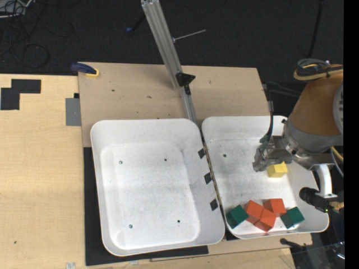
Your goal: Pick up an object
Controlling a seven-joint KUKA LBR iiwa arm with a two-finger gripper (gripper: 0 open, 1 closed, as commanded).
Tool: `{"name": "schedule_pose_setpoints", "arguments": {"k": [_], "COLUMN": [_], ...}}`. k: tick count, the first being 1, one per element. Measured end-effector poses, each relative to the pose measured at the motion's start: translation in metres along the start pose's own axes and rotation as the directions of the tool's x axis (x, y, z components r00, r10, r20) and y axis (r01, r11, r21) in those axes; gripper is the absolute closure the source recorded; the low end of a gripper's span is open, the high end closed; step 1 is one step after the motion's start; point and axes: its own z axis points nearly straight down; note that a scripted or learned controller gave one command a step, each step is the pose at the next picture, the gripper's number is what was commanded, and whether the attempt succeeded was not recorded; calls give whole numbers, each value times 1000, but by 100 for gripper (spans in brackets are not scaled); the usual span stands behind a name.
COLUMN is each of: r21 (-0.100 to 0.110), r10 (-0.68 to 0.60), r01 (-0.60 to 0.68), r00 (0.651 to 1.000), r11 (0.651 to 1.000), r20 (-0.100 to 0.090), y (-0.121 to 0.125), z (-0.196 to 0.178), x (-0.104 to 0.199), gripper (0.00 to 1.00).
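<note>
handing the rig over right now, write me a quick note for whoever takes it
End effector: low in the right bin, beside the yellow block. The view does not settle whether it has a grip on the block.

Things: the yellow block lies mid-right of the right bin. Two green blocks and a cluster of orange blocks lie along the bin's near edge. The left bin sits alongside.

Done: arm brought down next to the yellow block.

Left: confirm a grasp and lift; nothing is visibly raised yet.

2 white bins (147, 129), 1 yellow block (277, 170), 2 green blocks (236, 215), 3 orange blocks (254, 210)
</note>
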Motion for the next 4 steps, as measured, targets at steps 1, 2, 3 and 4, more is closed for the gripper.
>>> {"name": "schedule_pose_setpoints", "arguments": {"k": [1, 2, 3, 4], "r21": [2, 4, 8, 8], "r10": [-1, -1, -4, -4], "r01": [1, 1, 4, 4], "r00": [1000, 1000, 1000, 1000], "r11": [1000, 1000, 1000, 1000], "r20": [0, -1, -3, -3], "y": [1, 2, 0, -1], "z": [-42, -69, -51, -52], "x": [0, -1, 48, 97], "gripper": [100, 100, 100, 100]}}
